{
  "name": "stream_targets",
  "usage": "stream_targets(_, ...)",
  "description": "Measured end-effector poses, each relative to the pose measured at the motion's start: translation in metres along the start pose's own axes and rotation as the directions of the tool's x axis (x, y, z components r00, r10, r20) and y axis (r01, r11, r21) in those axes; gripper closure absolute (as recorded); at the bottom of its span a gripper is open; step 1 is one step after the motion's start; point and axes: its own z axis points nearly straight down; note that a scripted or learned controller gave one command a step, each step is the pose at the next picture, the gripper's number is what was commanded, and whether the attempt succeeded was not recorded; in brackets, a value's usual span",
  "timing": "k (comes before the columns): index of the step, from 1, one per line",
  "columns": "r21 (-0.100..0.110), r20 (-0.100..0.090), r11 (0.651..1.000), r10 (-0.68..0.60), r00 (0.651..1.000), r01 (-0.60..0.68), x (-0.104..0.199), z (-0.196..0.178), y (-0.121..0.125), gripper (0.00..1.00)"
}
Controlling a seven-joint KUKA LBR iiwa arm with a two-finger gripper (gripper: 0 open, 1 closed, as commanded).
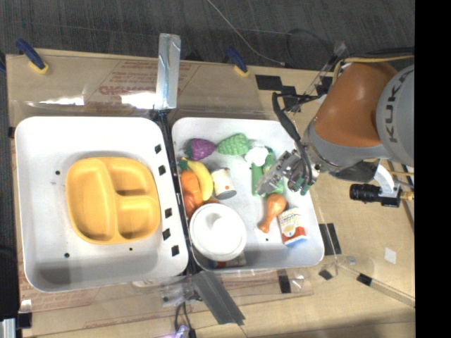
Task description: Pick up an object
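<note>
— So where is the gripper (280, 174)?

— Low over the right bin (310, 248), above a green toy (259, 178) near that bin's right wall. Whether its fingers are apart or closed, I cannot tell; nothing visibly sits between them.

— What lies near it?

— An orange drumstick (271, 210) just below, and a small carton (291, 227) beside that. Further left are a white bowl (218, 231), a banana (202, 177), a purple grape bunch (201, 148) and a green bumpy piece (233, 145).

— And the left bin (35, 259)?

— It holds a yellow divided tray (114, 198).
</note>
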Motion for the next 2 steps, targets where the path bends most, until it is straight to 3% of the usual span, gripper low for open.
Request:
stream_targets(1,0.004,-0.007,1.0,0.002,1.0,-0.002,0.001,0.004,-0.002,0.0)
stream_targets(2,0.003,-0.004,0.984,0.178,0.984,-0.178,-0.028,0.126,-0.037,0.0)
